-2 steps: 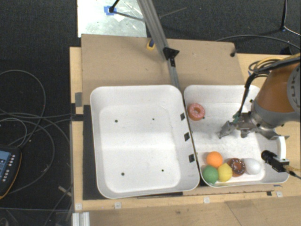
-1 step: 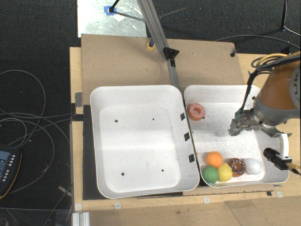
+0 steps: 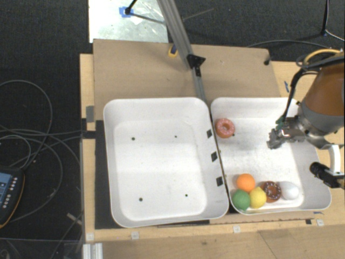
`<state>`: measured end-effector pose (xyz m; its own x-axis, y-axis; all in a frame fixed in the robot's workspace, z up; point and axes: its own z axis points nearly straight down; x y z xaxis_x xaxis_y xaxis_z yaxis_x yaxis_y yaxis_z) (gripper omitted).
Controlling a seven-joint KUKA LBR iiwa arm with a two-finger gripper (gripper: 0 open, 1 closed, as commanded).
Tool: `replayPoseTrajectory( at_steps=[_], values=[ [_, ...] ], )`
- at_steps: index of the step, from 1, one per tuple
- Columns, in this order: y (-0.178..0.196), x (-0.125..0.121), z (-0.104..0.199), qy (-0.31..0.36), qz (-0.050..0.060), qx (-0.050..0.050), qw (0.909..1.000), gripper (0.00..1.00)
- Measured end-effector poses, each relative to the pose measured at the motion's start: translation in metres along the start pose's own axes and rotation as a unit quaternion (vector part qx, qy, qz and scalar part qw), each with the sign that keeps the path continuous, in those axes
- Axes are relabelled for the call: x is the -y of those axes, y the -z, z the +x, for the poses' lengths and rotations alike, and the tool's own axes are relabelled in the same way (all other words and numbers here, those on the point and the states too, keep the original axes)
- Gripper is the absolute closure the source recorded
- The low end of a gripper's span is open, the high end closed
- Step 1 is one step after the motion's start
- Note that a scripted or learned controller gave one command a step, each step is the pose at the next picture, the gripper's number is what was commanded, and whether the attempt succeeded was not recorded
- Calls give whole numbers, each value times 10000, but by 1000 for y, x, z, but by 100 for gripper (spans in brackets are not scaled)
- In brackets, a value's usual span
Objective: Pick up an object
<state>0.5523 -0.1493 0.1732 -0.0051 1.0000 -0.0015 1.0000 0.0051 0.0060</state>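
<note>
- Far left on the table point(image 3: 161, 63): left bin point(image 3: 116, 112), bare white floor, nothing there to go for
- Across the divider into the right bin point(image 3: 253, 104): pink donut point(image 3: 225, 127) alone near the top left corner, just beside the divider, well apart from everything else
- Lying flat, hole facing up, round, so no long axis to line up with; any approach angle over the ring works
- Down at the near edge: orange ball point(image 3: 246, 182), green ball point(image 3: 241, 200) and yellow ball point(image 3: 258, 198) touching in a clump, then chocolate donut point(image 3: 271, 191) and white egg point(image 3: 290, 191) packed alongside
- Egg's long axis running roughly left-right along the bin wall
- Further right: tool point(image 3: 276, 140) hanging over bare bin floor, between pink donut and clump, nothing seen in it; open or closed, cannot tell from up here
- Best bet, probably: slide left to the lone donut, drop straight down, pinch across one side of the ring
- Clump riskier: likely to nudge neighbours and slip
</note>
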Motion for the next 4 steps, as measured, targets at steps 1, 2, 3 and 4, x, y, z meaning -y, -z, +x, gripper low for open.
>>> replayPoseTrajectory(
  at_steps=[1,2,3,4],
  values=[
    [54,-2,-1,3,-8,3,10000,100],
    [55,-1,62,30,24,-20,10000,100],
    [66,6,115,31,19,-21,10000,100],
    [58,12,176,31,27,-24,10000,100]
  ],
)
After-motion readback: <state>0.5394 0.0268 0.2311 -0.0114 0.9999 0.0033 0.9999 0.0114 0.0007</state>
